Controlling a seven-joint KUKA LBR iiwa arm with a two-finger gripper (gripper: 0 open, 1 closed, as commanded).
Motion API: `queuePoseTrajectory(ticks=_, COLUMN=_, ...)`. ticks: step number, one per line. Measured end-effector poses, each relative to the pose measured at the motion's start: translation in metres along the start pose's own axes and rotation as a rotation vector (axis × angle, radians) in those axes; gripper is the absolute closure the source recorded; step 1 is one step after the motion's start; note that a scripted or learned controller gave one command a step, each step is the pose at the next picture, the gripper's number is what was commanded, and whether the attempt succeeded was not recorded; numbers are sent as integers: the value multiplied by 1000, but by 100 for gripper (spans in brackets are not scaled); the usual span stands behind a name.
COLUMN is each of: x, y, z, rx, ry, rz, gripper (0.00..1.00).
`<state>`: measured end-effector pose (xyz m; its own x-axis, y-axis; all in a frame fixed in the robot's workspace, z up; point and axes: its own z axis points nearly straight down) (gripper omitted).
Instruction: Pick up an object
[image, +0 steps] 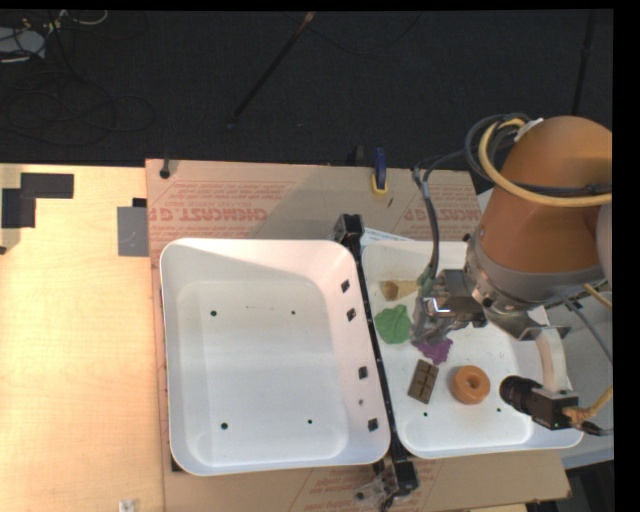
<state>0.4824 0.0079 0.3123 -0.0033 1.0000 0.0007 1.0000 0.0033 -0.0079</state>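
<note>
The gripper (438, 310) hangs low in the right bin (500, 432), just above a purple piece (436, 349), with a green lump (393, 325) close at its left (whether it is open cannot be told). Such crowding could make it nudge both and grasp neither.

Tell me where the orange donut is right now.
In the camera view the orange donut lies in the right bin, toward its lower edge, just right of the brown chocolate block and below-right of the purple piece.
</note>
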Motion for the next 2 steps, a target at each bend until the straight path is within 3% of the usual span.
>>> queuePoseTrajectory(ticks=1, x=-5, y=12, z=-202, rx=-21, ry=-1, rz=2, gripper=100)
queuePoseTrajectory(ticks=2, x=28, y=-8, z=1, rx=13, ry=-2, rz=1, gripper=100)
